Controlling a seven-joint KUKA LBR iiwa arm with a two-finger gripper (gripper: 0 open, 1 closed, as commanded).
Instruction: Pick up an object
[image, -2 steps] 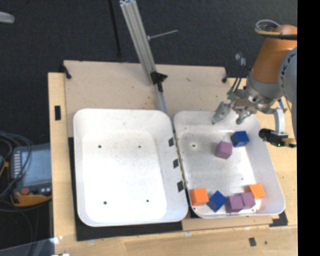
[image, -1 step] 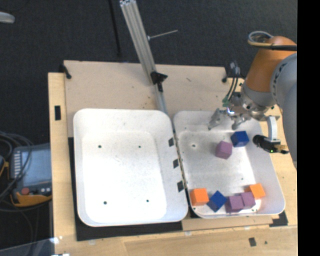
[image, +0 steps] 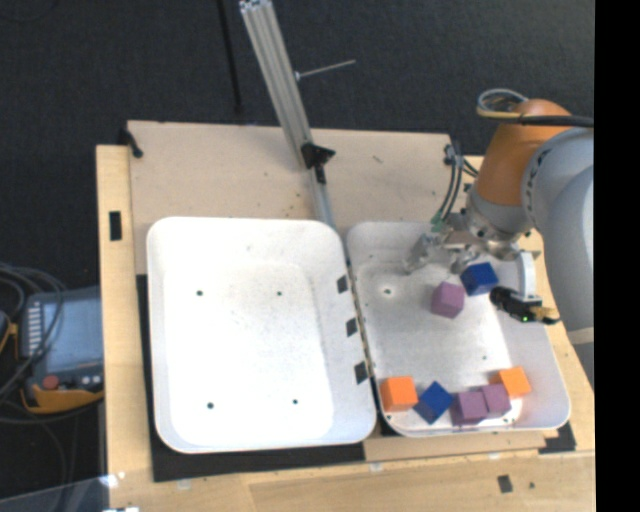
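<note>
Right of centre, the right bin holds the blocks. The gripper hangs at its upper part; I cannot tell its state. Purple block and blue block lie just beside it, so a descent could nudge either away.

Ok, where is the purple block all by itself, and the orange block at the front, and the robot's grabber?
lone purple block (image: 448, 299): camera view, on its top face.
front orange block (image: 399, 392): camera view, middle of its top.
gripper (image: 462, 256): camera view, at its lower end above the right bin.
</note>
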